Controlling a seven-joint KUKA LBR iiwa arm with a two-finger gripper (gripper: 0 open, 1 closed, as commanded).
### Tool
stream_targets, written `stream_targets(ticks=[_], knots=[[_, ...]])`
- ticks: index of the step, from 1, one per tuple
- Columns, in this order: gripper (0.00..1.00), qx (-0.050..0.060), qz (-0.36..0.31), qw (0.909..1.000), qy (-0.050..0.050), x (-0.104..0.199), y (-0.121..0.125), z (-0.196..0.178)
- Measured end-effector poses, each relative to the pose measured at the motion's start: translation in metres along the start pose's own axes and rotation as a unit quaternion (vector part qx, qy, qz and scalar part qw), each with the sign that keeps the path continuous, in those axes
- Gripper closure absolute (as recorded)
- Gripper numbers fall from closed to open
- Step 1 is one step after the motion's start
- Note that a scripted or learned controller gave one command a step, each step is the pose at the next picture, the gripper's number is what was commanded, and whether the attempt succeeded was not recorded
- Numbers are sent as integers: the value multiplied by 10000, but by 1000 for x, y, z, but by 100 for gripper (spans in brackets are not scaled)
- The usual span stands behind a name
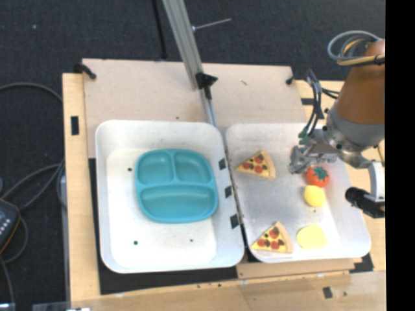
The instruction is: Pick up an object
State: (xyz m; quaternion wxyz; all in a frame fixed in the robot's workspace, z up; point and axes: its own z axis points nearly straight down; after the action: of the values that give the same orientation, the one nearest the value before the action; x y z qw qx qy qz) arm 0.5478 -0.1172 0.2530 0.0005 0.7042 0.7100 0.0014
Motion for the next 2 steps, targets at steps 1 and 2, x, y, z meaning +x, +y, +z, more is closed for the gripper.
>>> stream_targets(ticks=[1, 2], knots=[[100, 4, -2, 10000, 3, 55, -6, -8], [100, 14, 5, 10000, -1, 104, -17, 6]])
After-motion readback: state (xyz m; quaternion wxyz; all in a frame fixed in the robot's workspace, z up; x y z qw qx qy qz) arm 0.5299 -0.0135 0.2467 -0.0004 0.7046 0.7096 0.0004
